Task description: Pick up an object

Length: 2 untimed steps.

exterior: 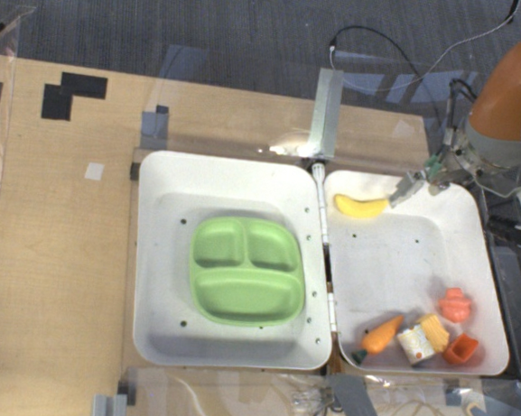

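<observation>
A yellow banana (359, 206) lies at the far left corner of the right bin (401, 260). My gripper (397, 196) hangs low at the far edge of that bin, its tip right beside the banana's right end. I see nothing held in it. At the bin's near right corner lie an orange carrot (381, 334), a white and yellow block (419, 339), a red-orange cup (462, 348) and a salmon-pink rounded piece (454, 305).
The left bin (162, 239) holds a green divided plate (246, 269) in its middle. A metal post (327, 113) stands behind the seam between the bins. Cables run behind the bench and along its front edge.
</observation>
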Each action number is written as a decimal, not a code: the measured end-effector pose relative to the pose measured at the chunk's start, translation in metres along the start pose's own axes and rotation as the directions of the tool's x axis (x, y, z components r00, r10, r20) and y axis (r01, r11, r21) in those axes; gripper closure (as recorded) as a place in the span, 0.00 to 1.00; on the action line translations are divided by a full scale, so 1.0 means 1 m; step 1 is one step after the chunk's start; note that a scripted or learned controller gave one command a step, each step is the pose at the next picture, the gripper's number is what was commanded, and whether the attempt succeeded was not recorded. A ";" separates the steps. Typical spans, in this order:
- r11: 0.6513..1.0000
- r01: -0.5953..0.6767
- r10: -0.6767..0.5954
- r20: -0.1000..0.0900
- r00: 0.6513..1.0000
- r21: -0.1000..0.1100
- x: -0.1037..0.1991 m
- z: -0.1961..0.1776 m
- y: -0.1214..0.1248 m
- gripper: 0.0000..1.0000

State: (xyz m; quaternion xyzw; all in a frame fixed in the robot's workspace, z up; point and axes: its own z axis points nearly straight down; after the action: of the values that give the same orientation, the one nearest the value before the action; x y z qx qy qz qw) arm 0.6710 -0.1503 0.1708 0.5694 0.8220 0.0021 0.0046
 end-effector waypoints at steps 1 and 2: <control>0.993 0.118 -0.118 0.001 0.993 0.005 0.045 0.066 0.016 0.00; 0.958 -0.286 0.286 -0.006 0.958 0.023 0.059 0.085 0.017 0.00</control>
State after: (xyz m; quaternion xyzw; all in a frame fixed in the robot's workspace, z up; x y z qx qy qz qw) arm 0.6667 -0.0892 0.0859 0.6824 0.7310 -0.0038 -0.0057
